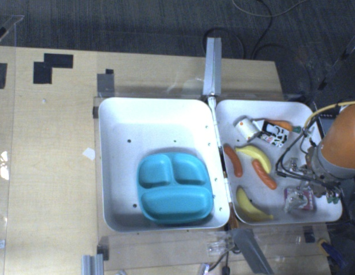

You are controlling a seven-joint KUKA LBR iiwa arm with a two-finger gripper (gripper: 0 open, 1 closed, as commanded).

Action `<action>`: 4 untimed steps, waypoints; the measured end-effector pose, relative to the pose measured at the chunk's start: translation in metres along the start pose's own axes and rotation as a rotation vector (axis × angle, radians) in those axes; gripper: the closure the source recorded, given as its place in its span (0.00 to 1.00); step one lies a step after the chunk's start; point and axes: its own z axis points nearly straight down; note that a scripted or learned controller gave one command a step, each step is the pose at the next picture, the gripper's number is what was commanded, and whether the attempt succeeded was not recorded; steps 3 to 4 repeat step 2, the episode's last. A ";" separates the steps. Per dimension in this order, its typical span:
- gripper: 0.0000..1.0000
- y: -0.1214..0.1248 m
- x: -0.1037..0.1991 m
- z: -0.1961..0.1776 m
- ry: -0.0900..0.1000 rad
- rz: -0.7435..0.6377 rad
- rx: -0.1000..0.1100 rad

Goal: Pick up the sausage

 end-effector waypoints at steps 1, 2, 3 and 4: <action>1.00 -0.001 -0.004 -0.010 -0.008 0.003 0.001; 0.00 -0.001 -0.004 -0.010 -0.008 0.003 0.001; 0.00 -0.001 -0.004 -0.010 -0.008 0.003 0.001; 0.00 -0.001 -0.004 -0.010 -0.008 0.003 0.001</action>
